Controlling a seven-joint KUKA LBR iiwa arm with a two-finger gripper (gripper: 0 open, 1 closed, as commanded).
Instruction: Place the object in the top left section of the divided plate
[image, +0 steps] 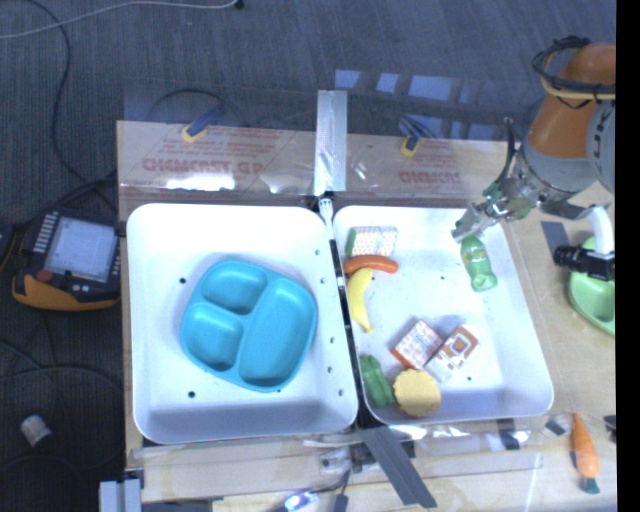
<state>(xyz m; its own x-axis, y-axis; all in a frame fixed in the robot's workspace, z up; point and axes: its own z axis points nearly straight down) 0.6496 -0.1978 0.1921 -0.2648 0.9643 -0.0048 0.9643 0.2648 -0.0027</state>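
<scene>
Jaws hidden; gripper (487, 212) hangs just above green bottle (479, 265).

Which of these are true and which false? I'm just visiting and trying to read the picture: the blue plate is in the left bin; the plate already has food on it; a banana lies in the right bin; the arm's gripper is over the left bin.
1. The blue divided plate sits in the left bin. True.
2. The plate already has food on it. False: its sections show only bare blue.
3. A yellow banana lies in the right bin. True, near its left wall, below an orange sausage-like piece.
4. The gripper is over the left bin. False: it is over the right bin's upper right part, next to a green bottle.
</scene>
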